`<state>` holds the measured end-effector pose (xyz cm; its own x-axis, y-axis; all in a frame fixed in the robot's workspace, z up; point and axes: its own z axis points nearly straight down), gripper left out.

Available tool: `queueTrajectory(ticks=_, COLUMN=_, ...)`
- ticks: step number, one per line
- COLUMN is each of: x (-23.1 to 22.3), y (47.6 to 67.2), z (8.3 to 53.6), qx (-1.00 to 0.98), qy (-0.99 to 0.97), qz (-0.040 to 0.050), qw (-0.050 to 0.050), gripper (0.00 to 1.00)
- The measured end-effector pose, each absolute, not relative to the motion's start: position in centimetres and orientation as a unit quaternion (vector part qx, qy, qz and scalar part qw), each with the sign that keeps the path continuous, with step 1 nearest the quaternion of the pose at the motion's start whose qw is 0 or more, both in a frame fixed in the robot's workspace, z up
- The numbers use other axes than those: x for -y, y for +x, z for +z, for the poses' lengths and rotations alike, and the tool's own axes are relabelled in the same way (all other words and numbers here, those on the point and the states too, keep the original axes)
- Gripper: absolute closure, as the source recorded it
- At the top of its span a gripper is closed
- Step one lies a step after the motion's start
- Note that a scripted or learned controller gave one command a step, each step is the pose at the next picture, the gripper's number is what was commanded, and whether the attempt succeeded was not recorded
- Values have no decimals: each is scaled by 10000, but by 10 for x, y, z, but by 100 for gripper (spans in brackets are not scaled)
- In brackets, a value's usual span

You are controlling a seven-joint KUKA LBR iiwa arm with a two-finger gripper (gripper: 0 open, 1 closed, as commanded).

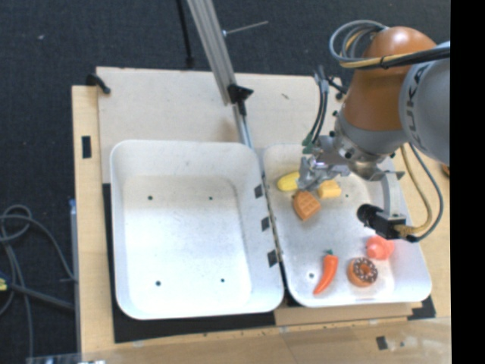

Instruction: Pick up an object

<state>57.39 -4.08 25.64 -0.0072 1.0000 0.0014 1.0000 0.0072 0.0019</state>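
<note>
My gripper [315,174] hangs low over the far part of the right bin [402,290], below the grey and orange arm. A yellow banana-shaped piece [288,181] lies just to its left. A small yellow block [330,191] sits right beside it, and a tan waffle-like piece [306,205] lies just in front. Whether the gripper touches any of them is hidden by its own body. Nearer the front of the bin lie a red chili pepper [326,273], a brown doughnut [363,271] and a red-pink piece [379,247].
The left bin [121,203] stands beside the right one with black clips along their shared wall. A slanted metal post [216,44] rises behind the bins. A black fitting with cables [377,218] hangs from the arm over the right bin.
</note>
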Motion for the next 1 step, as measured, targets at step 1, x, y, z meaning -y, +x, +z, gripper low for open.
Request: queueTrajectory(ticks=1, x=-19, y=585, z=260, qx=-7101, qy=7041, qz=12, qw=2, gripper=100)
